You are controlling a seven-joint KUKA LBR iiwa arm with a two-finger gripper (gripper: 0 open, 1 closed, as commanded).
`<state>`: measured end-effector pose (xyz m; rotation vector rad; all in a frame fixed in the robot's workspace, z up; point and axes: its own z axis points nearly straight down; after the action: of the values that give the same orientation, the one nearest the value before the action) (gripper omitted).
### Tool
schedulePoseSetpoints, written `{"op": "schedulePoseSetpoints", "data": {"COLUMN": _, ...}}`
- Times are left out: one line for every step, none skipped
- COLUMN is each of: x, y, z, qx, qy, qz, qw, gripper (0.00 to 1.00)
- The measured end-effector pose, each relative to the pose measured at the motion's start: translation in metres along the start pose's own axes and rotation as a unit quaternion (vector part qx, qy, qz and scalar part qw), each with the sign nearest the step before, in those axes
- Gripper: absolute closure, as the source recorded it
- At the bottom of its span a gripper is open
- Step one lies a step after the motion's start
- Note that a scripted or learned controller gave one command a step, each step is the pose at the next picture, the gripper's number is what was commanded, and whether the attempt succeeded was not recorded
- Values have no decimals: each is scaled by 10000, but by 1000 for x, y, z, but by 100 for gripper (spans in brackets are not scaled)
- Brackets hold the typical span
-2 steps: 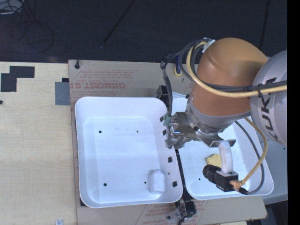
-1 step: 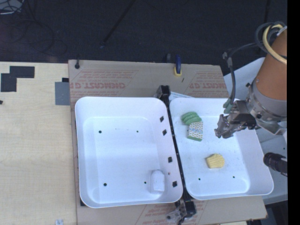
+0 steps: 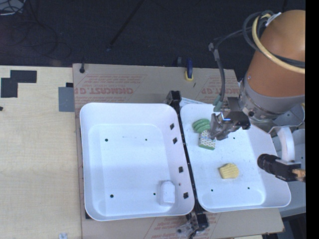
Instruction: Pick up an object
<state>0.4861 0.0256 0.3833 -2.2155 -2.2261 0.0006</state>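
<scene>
One patterned block (image 3: 207, 142) just below gripper (image 3: 218, 131), perhaps touching

Two bins sit side by side on the bench, left bin (image 3: 94, 133) & right bin (image 3: 259, 193), edges touching in the middle. Left bin: one small block (image 3: 166, 191) near its front right corner. Right bin: ridged thing (image 3: 201, 125) at the back left, small cube (image 3: 207, 142) just in front of it, gripper (image 3: 217, 132) right over the cube. Flat ridged piece (image 3: 229, 171) lies nearer the front, apart from those two.
</scene>
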Motion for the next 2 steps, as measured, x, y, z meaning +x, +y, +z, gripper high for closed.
{"op": "schedulePoseSetpoints", "data": {"x": -2, "y": 0, "z": -9, "qx": 25, "qy": -7, "qz": 11, "qw": 10000, "gripper": 100}}
{"op": "schedulePoseSetpoints", "data": {"x": -2, "y": 0, "z": -18, "qx": 40, "qy": -12, "qz": -9, "qw": 10000, "gripper": 100}}
